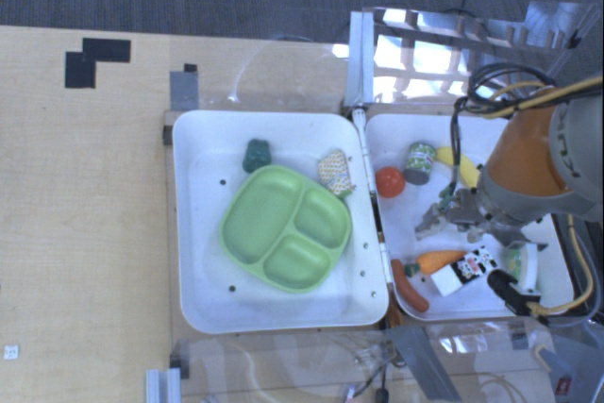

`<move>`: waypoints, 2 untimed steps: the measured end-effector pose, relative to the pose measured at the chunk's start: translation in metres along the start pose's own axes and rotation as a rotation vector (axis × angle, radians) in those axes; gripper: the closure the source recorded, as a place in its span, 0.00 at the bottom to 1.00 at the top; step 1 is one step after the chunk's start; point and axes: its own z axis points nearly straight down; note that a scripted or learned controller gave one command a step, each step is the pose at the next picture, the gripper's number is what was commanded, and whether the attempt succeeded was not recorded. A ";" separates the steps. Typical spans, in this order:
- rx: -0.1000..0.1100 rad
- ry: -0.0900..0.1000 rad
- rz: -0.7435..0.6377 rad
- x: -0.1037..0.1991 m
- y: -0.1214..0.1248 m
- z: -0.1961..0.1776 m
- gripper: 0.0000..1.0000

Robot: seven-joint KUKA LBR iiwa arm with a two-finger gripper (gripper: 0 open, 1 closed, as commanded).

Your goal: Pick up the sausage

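sausage [410,290]: smooth reddish tube, lying at the right bin's [396,137] front-left corner, beside the carrot [439,261]
fingers [436,218]: metal, can't tell if open
plate [286,227]: green, glossy plastic, three compartments
labels: unreadable

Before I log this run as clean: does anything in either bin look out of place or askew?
Mostly tidy. The green divided plate sits askew in the left bin, and the sausage is wedged against the right bin's lower-left wall beside the carrot. No spill or damage shows.

Green divided plate [287,228] in left bin [193,231], tomato [390,181], carrot [440,260], can [420,161] in right bin [377,132]
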 end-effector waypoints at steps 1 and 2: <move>-0.011 -0.002 -0.094 0.018 0.097 0.012 0.00; -0.003 -0.001 0.032 0.030 0.102 -0.079 0.00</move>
